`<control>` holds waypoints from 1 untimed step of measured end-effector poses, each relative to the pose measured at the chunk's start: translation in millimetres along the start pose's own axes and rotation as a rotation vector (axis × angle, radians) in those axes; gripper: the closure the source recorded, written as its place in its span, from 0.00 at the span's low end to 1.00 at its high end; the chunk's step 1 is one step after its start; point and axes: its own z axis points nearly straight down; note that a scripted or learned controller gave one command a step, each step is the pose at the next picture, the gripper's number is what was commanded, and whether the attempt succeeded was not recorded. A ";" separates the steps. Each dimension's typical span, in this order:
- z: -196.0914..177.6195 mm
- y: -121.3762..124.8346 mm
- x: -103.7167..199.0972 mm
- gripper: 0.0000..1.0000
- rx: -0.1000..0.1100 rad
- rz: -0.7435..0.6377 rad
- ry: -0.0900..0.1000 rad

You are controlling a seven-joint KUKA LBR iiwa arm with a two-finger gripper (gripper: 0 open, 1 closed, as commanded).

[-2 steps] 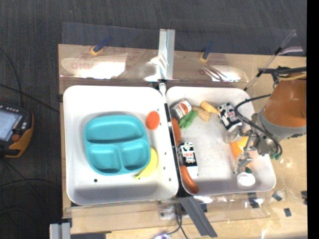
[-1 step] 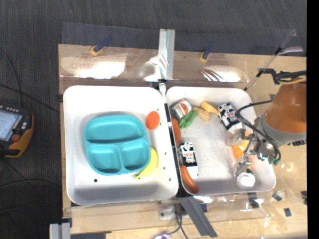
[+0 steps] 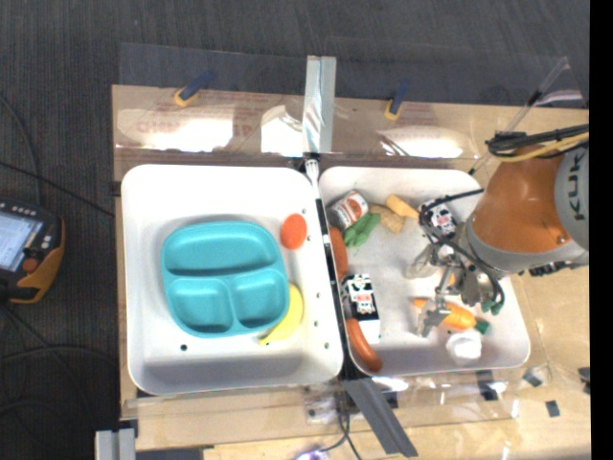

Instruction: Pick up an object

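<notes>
Step in hand: the gripper (image 3: 442,307) is low in the right bin (image 3: 412,357), over the small orange piece, probably a toy carrot (image 3: 458,316), near the bin's right front corner; a judgement, since nothing sits plainly between the fingers.
Jaws: they seem slightly spread around or just above the carrot, but whether they are open or closed cannot be told from this slant.
Doing it well: center the fingers across the carrot's narrow width, go down close to the bin floor, close firmly, then lift straight up; the white cap-like piece (image 3: 466,346) touching or just beside the carrot could get nudged or caught.
Risk: the carrot is thin and lies near the bin wall, so a finger may land on top of it and slide off.
Right bin holds: a long red-brown sausage (image 3: 351,300) along the left wall, a small carton with a cow print (image 3: 361,296), a tin can (image 3: 351,207), a green vegetable (image 3: 361,228), a yellowish piece (image 3: 402,206), the carrot, the white piece.
Left bin (image 3: 144,257) holds: a teal divided plate (image 3: 227,276), a banana (image 3: 286,322) at its right front edge, a small orange ball (image 3: 293,229).
</notes>
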 end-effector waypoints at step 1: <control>-0.6 -37.7 30.8 0.00 -0.001 0.072 -0.002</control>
